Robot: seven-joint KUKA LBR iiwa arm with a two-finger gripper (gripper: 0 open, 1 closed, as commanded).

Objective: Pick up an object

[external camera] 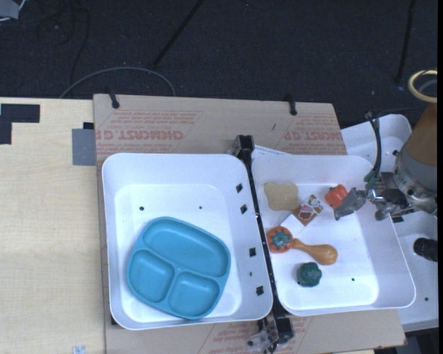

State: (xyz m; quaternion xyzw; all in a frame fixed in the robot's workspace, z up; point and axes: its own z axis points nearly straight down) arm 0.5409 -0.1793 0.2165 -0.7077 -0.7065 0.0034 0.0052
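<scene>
arm enters from the right, wrist low over the right bin (pixel 399 286) near its far right wall. gripper (pixel 352 202) points left, fingers parted, nothing between them. orange block (pixel 336 195) lies just beside the fingertips, near the small carton (pixel 308 211).
</scene>
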